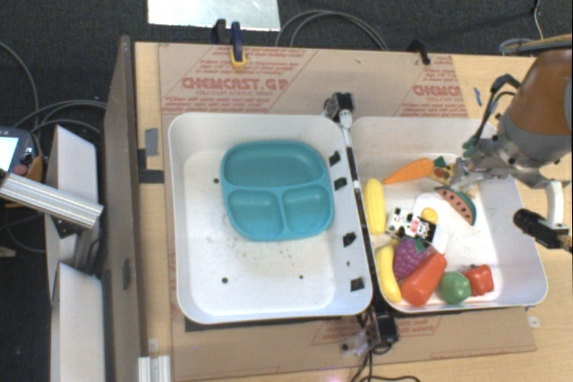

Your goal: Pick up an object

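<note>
**Gripper low over the right bin's toys**

The two-finger gripper [466, 170] hangs in the right-hand shallow white bin [528, 286], near its far right corner; whether it is open I cannot tell. Just beside it lie the orange plastic carrot [410, 171] and the red watermelon slice [458, 204]. More toys crowd the near left corner. The left white bin [192, 192] carries a teal divided plate [276, 190], with bare floor around it.
</note>
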Controlling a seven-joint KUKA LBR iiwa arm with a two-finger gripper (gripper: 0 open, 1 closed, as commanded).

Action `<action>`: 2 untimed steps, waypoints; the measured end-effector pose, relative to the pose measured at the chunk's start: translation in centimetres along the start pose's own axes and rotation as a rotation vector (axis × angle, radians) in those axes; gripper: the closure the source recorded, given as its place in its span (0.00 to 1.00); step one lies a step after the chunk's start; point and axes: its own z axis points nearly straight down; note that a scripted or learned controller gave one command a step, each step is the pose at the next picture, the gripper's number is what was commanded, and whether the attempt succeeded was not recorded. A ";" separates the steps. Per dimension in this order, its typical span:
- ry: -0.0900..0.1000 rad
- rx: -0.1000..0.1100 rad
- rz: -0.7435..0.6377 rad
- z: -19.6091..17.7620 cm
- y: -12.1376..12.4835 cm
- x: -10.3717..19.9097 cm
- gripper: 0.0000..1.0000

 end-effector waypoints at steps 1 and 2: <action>0.002 -0.001 -0.007 0.2 0.3 0.5 0.00; 0.004 -0.005 -0.016 5.2 5.2 5.9 0.00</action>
